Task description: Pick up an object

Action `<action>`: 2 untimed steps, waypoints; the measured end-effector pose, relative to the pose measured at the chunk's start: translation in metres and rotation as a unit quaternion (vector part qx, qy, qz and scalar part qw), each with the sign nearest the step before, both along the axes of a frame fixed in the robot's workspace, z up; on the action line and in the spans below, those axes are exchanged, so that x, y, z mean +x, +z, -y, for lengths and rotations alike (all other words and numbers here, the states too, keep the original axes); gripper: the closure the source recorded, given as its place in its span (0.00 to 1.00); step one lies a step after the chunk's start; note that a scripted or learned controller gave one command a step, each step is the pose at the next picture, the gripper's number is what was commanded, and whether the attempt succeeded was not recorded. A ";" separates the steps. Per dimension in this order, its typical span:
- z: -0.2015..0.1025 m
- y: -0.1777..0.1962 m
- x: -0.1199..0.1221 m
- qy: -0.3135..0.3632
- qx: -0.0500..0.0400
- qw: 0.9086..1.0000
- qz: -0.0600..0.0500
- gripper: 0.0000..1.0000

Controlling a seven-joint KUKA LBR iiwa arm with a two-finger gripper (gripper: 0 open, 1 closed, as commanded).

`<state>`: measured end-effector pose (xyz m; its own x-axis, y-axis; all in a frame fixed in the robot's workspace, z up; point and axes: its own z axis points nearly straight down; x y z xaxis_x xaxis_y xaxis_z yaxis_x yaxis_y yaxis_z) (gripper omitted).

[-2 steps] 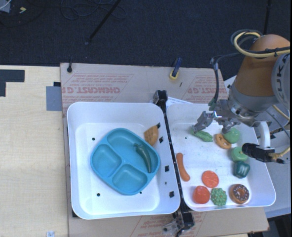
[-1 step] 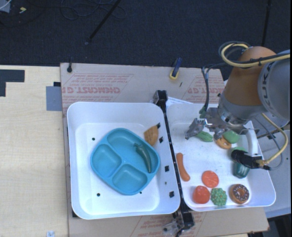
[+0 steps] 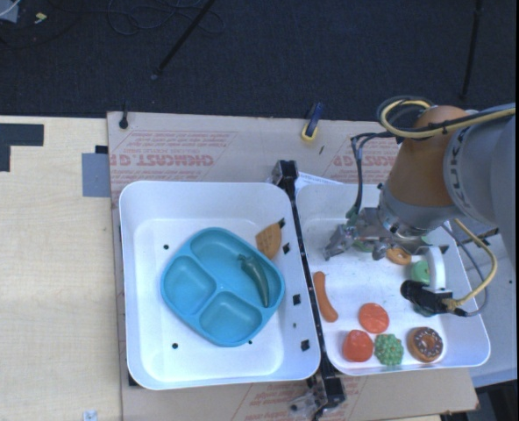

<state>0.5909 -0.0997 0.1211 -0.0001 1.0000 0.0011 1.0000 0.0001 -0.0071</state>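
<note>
Toy food sits along the right bin's (image 3: 479, 345) front edge: tomato (image 3: 358, 346), broccoli (image 3: 387, 349), doughnut (image 3: 426, 344), all probably light and stiff; the rounder pieces could slip, so grip across the middle. The tool (image 3: 358, 239) hovers near that bin's back; whether it is wide or narrow I cannot tell. Cardboard lettering is unreadable.

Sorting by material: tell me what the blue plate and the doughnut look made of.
Blue plate: probably moulded plastic, judging by its even colour, smooth soft sheen and rounded compartment walls.
Doughnut: likely a plastic or rubber toy, with a dark glossy top and speckles; too small to be sure.
</note>
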 end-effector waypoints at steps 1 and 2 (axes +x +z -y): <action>-0.002 -0.036 -0.001 0.000 0.000 1.000 0.000 0.00; -0.001 -0.024 -0.001 -0.002 0.000 1.000 0.000 1.00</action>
